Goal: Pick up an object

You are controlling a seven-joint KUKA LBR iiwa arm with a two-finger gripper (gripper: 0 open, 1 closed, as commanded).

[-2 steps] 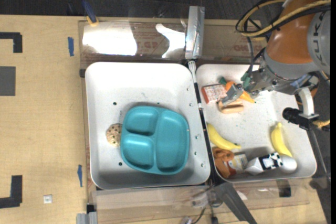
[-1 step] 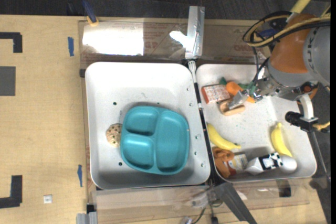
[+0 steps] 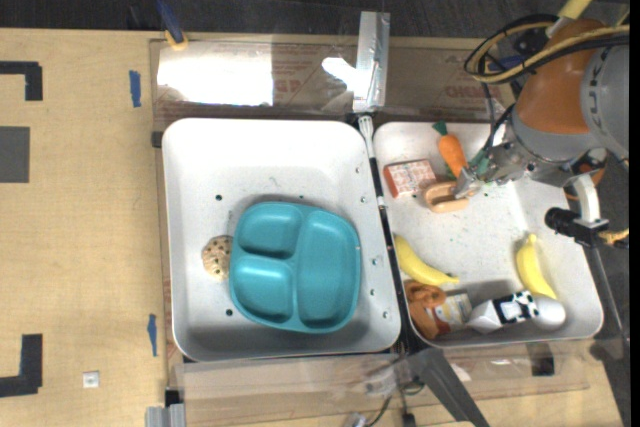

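Note:
My gripper point(image 3: 470, 179) is low in the right bin point(image 3: 490, 233), near its back. Its tip rests at the right end of a small tan and pink hot-dog-like toy point(image 3: 443, 198). An orange carrot point(image 3: 452, 153) lies just behind the gripper, and a pink and white box point(image 3: 410, 177) sits to the left of it. Toward the front of the bin are a yellow banana point(image 3: 420, 262), a second banana point(image 3: 533, 267), a white bottle with a dark label point(image 3: 515, 312) lying on its side, and an orange toy point(image 3: 430, 308).
The left bin point(image 3: 200, 145) holds a teal divided plate point(image 3: 295, 265) with a speckled cookie point(image 3: 214, 257) at its left edge. A clear plastic panel point(image 3: 260, 65) stands behind the bins. The arm's orange band point(image 3: 555, 100) and cables hang over the right bin's back right corner.

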